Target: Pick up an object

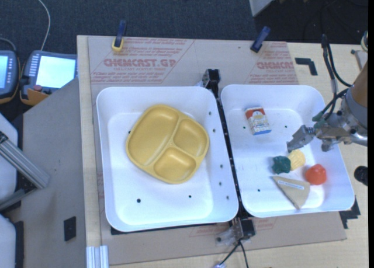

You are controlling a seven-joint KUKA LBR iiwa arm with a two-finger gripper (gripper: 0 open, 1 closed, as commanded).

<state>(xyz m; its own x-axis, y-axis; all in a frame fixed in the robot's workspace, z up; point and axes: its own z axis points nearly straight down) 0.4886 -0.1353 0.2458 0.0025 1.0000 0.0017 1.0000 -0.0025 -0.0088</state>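
The right bin (pixel 274 98) holds a small red, white and blue carton (pixel 258 121), a dark green lump (pixel 281 163), a yellow piece (pixel 297 158), a red ball-like fruit (pixel 316 174) and a tan wedge (pixel 294 190). My gripper (pixel 299 139) comes in from the right and hangs low over this bin, just above the yellow piece and to the right of the carton. I see nothing held in it.
A yellow divided plate (pixel 168 143) lies in the left bin (pixel 111 162). The raised rims of both bins meet in the middle. Cables run along the arm (pixel 350 118) at the right edge. Clamps sit on the board behind the bins.
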